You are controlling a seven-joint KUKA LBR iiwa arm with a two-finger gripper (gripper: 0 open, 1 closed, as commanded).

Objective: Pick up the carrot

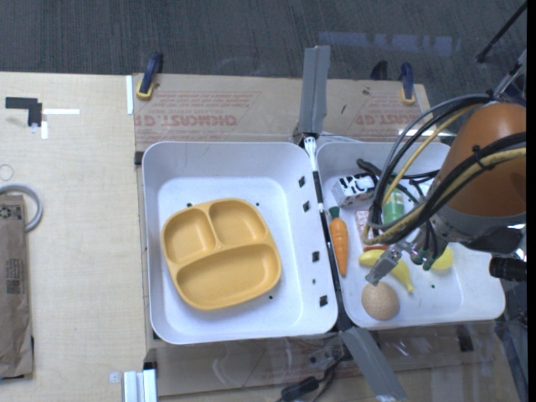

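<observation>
The carrot [338,244] is seen lying in the right bin [469,308], pressed lengthwise against that bin's left wall, its green top toward the far side and its orange tip pointing near. Its position against the wall is likely to matter: little room is left on its left flank, so a grasp across its width would probably be hindered, and one from above along the wall seems better suited.

To its right, in the same bin, a clutter of goods is found: a yellow banana [400,271] just beside the gripper, a tan egg-like ball [379,301] near the front edge, a black-and-white carton [355,187] toward the far side, and a green bottle [394,210] partly hidden behind the cables. In the left bin [167,174] a yellow divided plate [222,253] is laid, well apart from the carrot.

The arm [490,170] is reached in from the right, bent over the right bin, its orange band uppermost and its cables looped toward the far side. The gripper [386,266] is held low, slanted down and to the left, over the banana and just right of the carrot. Nothing is seen between its fingers; whether they are parted or closed cannot be told from this view. The carrot is judged not yet taken.
</observation>
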